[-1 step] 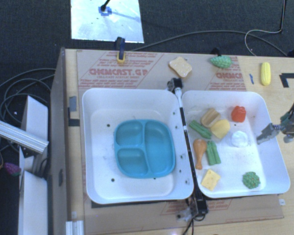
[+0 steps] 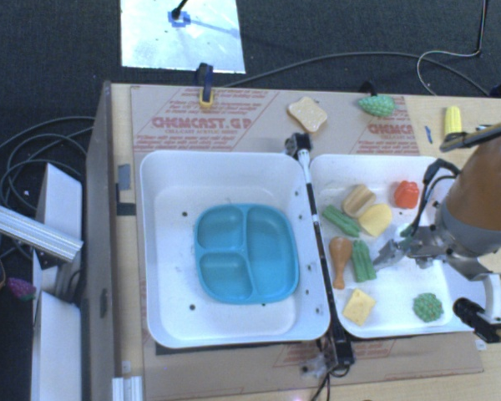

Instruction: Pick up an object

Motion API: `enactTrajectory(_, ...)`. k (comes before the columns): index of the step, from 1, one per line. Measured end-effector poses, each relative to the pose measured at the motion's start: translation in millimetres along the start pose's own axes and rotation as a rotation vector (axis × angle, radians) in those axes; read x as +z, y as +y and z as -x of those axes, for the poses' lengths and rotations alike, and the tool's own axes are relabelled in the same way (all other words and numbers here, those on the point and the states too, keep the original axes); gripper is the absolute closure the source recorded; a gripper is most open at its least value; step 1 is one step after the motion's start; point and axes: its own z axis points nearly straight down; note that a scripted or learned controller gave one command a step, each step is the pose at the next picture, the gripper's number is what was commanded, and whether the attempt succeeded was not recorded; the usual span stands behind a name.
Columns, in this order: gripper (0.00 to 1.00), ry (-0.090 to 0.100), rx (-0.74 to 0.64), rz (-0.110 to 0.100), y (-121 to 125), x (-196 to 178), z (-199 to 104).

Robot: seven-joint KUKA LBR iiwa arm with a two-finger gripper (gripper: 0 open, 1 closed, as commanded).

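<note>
One two-finger gripper point(image 2: 390, 253), its fingers spread and holding nothing, has the long green plastic vegetable point(image 2: 363, 260) just at nine o'clock, its axis running twelve-to-six.

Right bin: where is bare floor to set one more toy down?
Bare floor lies between the cheese wedge and the broccoli, and along the far wall above the bread roll. Around the claw and green pods it is crowded.

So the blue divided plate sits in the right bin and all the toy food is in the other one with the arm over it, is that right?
Not quite. The camera view shows the blue divided plate in the left bin. The toy food, such as the chicken leg and cheese wedge, lies in the right bin, where the arm reaches.
</note>
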Motion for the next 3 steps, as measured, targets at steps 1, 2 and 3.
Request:
enactTrajectory(1, 0.0, -0.001, 0.001, 0.002, 16.8, 71.0, -22.7)
enactTrajectory(2, 1.0, 0.001, 0.001, 0.003, 17.7, 60.3, -23.2)
enactTrajectory(3, 1.0, 0.0, 0.0, 0.003, 32.5, -29.5, -98.8)
